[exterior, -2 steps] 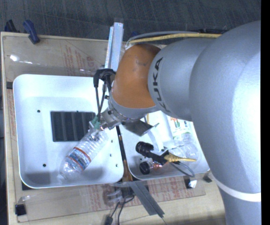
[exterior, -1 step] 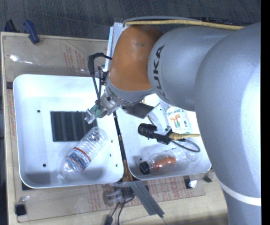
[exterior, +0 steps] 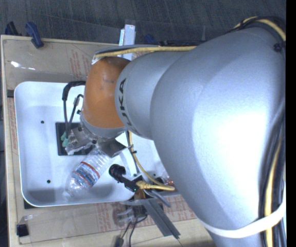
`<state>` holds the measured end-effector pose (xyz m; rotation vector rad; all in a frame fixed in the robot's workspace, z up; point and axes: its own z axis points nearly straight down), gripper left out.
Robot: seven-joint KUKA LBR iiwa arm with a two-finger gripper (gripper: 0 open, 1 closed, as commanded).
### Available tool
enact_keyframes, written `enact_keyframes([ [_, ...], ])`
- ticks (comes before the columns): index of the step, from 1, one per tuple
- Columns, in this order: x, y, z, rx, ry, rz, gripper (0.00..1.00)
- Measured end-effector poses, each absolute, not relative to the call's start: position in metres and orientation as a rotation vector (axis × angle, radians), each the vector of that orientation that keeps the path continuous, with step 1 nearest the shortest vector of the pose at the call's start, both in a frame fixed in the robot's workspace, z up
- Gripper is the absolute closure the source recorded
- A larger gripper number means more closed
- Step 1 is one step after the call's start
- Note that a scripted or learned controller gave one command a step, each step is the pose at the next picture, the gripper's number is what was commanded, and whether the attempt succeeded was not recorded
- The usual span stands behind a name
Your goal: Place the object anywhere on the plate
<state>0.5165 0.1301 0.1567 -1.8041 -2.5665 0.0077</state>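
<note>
Over the left bin (exterior: 34, 138), the pincer (exterior: 74, 140) is lowered beside a dark square item (exterior: 63, 133); its opening cannot be told. A plastic water bottle (exterior: 87, 172) is seen lying tilted on the bin floor, just below it. Grasp stage is judged; next, the bottle must be gripped and the plate located.
</note>
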Motion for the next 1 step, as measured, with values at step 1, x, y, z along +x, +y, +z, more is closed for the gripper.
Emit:
enact_keyframes([
  [1, 0.5767, 0.1912, 0.1792, -1.682, -2.651, 0.003, 1.0],
])
